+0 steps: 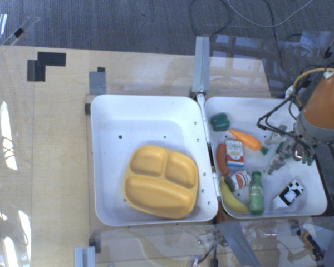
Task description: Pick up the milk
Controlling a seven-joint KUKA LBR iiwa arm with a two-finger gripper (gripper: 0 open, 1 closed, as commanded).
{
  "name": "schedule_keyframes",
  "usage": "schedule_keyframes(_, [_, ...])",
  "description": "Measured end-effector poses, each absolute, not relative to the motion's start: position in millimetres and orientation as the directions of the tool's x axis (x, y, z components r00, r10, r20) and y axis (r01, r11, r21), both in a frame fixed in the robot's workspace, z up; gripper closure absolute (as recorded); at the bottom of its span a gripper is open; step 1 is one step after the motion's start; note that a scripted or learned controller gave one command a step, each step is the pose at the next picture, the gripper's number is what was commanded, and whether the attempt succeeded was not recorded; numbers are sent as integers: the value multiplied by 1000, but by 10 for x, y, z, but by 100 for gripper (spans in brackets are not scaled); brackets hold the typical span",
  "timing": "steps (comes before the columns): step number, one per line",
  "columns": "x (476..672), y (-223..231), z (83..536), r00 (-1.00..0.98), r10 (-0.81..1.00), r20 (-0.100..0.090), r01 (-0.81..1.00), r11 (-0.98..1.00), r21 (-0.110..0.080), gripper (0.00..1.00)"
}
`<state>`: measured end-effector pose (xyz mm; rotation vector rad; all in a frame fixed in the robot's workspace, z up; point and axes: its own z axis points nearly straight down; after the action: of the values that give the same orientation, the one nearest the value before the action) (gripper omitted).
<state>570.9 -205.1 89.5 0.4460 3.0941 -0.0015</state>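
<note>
I can read no text here. The carton [234, 153], at 3 o'clock from centre, carries a red, white and blue label, its lettering too small.

I'm looking down on a robot lab: a pale wooden surface [55, 166] with two white bins [150, 110] bolted to metal brackets [201, 65], loose cables [250, 10] trailing over grey carpet [100, 15].

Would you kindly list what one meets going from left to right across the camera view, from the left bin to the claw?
yellow divided plate → sausage → milk carton → green bottle → claw → black-and-white carton
</note>
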Motion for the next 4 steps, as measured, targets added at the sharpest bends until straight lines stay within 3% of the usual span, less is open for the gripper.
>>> schedule_keyframes(1, [6314,-2044,1152,-968,250,-14,250,968,1,0])
schedule_keyframes(2, [5505,-1953,2053,-971,237,-12,237,971,0,0])
schedule_keyframes(3, [5175,-2059,909,-983,184,-11,184,983,-1,0])
schedule_keyframes(4, [5426,-2059,891,-983,186,-12,186,983,-1,0])
